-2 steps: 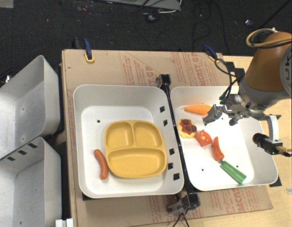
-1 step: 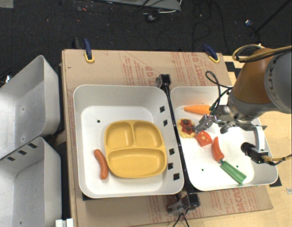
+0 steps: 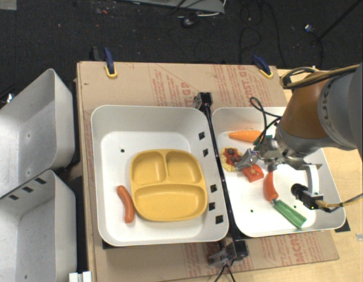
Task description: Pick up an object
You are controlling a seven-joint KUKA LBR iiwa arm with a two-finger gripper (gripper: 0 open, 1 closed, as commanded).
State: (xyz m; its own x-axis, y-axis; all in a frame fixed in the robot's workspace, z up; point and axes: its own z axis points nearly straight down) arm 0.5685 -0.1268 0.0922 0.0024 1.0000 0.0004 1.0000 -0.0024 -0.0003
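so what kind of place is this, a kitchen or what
More likely a robotics lab: a robot arm over white bins of toy food like a carrot, on a clamped board, cables on dark floor.

Arm [image 3: 328,107] cropped at right edge; spare bins [image 3: 29,157] cropped left.

The grey arm [image 3: 322,113] reaches in, hand [image 3: 252,159] lowered.

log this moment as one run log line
arm: over right bin | gripper: low by red piece | held: nothing seen | left bin: yellow plate, sausage
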